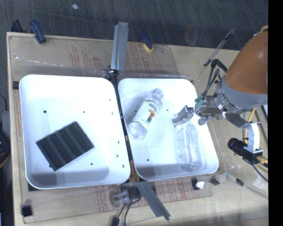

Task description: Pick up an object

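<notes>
pincer: the grey two-finger gripper (183, 115) hangs over the right-hand white bin (132, 86), low above its floor, its tip pointing away from the arm toward the bin's middle; whether its fingers are spread or closed I cannot tell from here, and nothing visibly sits between them
nearest thing: the clear, empty-looking plastic bottle without a label (188, 147) lies flat just beside and below the pincer, on the side toward the bin's near wall, its upper end almost under the tip
its long axis: runs roughly from the pincer toward the near wall, close to crosswise to the way the tip points, so a grasp across the narrow body looks to me like it needs only a short drop and perhaps a small wrist turn
other bottle: the clear plastic bottle with a white cap and a green-and-orange label (146, 113) lies beyond the tip, further from the arm, slanted, cap end toward the far wall
further off: a dark ribbed rectangular slab (65, 145) rests in the left-hand white bin (26, 86), well apart from the pincer
judgement: the unlabelled bottle is the closer candidate; its slick round wall could roll aside if the fingers land off-centre
</notes>
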Controlling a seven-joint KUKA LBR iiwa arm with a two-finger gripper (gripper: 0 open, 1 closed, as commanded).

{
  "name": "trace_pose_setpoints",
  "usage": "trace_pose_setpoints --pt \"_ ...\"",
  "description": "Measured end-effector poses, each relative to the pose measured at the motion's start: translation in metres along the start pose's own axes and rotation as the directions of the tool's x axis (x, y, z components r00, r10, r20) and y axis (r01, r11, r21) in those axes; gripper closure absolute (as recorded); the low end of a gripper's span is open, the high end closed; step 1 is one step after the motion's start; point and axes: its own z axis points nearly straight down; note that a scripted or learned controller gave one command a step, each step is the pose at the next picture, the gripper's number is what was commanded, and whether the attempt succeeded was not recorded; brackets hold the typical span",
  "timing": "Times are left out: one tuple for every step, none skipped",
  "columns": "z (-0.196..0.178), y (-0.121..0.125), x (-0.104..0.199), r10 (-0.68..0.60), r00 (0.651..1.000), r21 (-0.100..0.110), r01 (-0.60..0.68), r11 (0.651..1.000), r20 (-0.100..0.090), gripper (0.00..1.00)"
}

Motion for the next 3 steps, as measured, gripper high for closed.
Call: trace_pose_setpoints --pt "0.026 0.036 0.034 -0.082 0.997 0.003 0.082 0.997 -0.001 0.00" --pt "0.016 0.037 0.034 -0.087 0.996 0.004 0.087 0.996 -0.001 1.00" --pt "0.016 0.037 0.034 -0.087 0.996 0.004 0.087 0.996 0.000 0.00"
